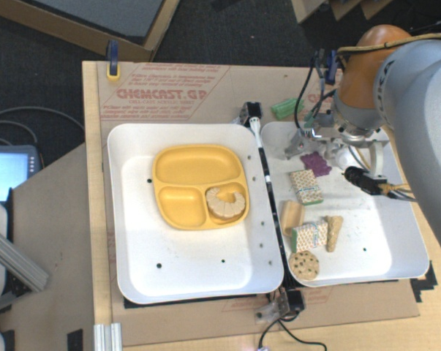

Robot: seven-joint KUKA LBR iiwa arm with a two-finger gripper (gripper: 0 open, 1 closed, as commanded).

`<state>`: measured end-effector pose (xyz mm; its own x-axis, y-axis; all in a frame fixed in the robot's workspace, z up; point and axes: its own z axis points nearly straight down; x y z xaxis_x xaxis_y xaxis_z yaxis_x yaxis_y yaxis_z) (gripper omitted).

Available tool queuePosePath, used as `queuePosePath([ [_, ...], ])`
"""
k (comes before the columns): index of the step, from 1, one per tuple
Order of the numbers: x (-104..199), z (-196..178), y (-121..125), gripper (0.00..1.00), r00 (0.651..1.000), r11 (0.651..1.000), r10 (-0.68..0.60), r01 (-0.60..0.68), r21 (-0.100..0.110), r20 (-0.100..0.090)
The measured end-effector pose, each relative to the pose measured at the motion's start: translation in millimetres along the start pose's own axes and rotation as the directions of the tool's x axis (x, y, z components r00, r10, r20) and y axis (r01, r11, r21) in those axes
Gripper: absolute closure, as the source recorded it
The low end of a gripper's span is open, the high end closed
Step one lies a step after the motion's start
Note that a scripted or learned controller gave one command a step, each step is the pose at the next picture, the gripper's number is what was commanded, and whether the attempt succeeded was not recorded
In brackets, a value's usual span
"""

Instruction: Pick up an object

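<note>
The gripper (319,146) sits low at the right bin's (396,265) twelve o'clock, apparently over a purple object (317,164); its state is unclear. At six o'clock from it lie wrapped snacks (306,186) and a cookie (304,265).

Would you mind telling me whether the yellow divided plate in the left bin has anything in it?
Partly filled. The yellow divided plate holds one round, bagel-like item in its lower right compartment; the other two compartments look bare.

The hand (330,143) is largely masked by the arm's wrist; its fingers cannot be made out. The right bin's (396,262) upper right corner is covered by the arm (417,123), which is cropped by the frame edge.
</note>
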<state>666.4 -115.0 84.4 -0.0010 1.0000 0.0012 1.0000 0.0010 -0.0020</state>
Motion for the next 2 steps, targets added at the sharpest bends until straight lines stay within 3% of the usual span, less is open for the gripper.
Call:
queuePosePath([
  [1,-59.0,-0.9,-0.1,0.00,1.000,1.000,0.005,-0.005,-0.006,0.005],
  [2,-50.7,-0.9,0.3,0.00,1.000,1.000,0.001,-0.001,-0.003,0.002],
])
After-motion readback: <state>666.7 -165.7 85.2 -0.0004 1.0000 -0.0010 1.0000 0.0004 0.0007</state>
